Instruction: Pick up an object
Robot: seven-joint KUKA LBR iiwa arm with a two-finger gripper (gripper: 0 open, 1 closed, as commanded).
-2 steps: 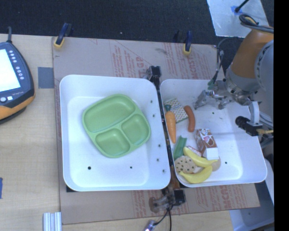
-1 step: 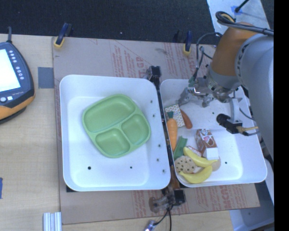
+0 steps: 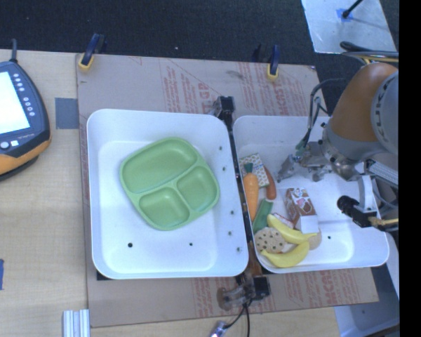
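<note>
A pale wooden bench top [image 3: 35, 223] fills the lower and left part of the view, its grain running sideways. A brown cardboard sheet [image 3: 189, 83] with faded red print lies on it, held at the far edge by a yellow-tipped clamp [image 3: 90, 53] and a blue one [image 3: 273, 60]. Beyond the bench the floor [image 3: 161, 12] is dark, speckled carpet (nearly black here). At the top right a pale sheet [image 3: 344, 16] lies on that floor, brightly lit. A grey patch of tape [image 3: 67, 112] sits just left of the cardboard, and a small blue mark [image 3: 1, 272] shows near the left edge.
</note>
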